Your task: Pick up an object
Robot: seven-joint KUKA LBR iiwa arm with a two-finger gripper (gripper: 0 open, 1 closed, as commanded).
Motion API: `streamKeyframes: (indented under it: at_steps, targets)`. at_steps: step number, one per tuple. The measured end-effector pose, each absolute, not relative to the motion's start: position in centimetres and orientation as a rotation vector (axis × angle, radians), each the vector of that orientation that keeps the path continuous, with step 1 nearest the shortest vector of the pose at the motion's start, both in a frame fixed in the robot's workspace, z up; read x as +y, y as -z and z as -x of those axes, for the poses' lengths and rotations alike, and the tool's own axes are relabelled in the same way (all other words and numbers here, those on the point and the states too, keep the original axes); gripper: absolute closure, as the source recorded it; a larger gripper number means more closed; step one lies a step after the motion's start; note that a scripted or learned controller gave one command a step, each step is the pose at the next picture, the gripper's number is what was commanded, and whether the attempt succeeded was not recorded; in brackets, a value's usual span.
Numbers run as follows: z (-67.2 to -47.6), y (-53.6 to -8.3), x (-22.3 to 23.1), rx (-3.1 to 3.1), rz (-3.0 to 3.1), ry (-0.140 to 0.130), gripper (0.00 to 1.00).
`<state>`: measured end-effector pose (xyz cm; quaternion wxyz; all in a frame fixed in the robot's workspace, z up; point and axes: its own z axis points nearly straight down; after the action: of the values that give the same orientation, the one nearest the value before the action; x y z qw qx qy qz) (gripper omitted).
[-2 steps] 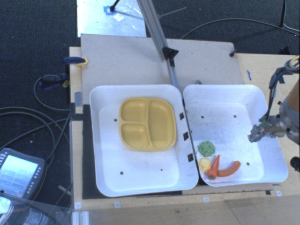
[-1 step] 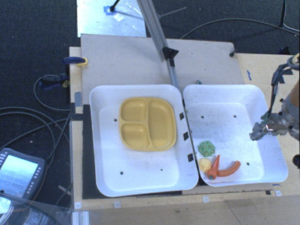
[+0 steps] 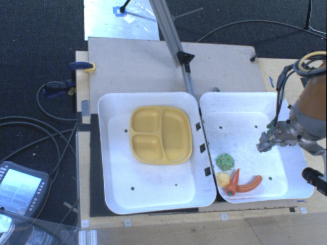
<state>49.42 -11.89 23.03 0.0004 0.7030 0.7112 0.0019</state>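
Observation:
In the right bin [image 3: 240, 111], near its front left corner, lie a green broccoli-like piece [image 3: 225, 161], a small yellow piece [image 3: 223, 178], an orange carrot [image 3: 233, 182] and a reddish sausage-shaped piece [image 3: 250, 184]. My gripper [image 3: 266, 142] hovers over the right half of that bin, up and to the right of these pieces and apart from them. Nothing shows in its grasp.
The left bin [image 3: 117, 188] holds a yellow divided plate [image 3: 161, 135]. A grey pole [image 3: 168, 24] slants down to the rim between the bins. Cables and a handheld pendant [image 3: 18, 188] lie on the floor to the left.

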Motion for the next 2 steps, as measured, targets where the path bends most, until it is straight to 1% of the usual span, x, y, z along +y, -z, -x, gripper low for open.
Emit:
streamKeyframes:
  at_steps: [1, 2]
  targets:
    - [-49.9, -23.9, -7.0, 2.234, -2.207, -0.006, 1.00]
    - [-49.1, -24.6, -1.4, 2.236, -2.207, -0.006, 1.00]
